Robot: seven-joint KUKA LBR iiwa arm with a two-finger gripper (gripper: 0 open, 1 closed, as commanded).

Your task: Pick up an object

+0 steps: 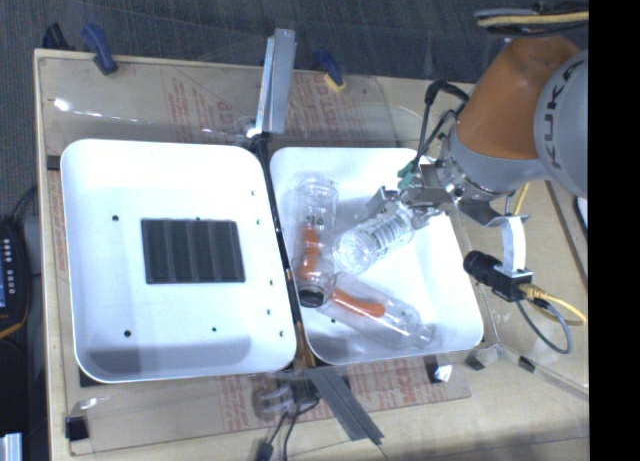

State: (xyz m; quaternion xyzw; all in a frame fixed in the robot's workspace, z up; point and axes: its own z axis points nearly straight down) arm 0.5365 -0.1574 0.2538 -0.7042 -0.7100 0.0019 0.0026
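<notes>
Three clear bottles (372, 241), right bin (450, 334)

Three clear plastic bottles (375, 239) are seen in the right bin (455, 324); the gripper (405, 194) is positioned above them.

right bin (455, 321): three bottles (372, 239) clustered, touching | left bin (85, 209): grate (193, 250) at centre | gripper (405, 192) over right bin's far side

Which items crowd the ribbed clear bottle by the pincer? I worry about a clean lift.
Nothing visible lies over the ribbed clear bottle below the pincer. Its lower end meets the orange-cored tubes, one on its left.
</notes>
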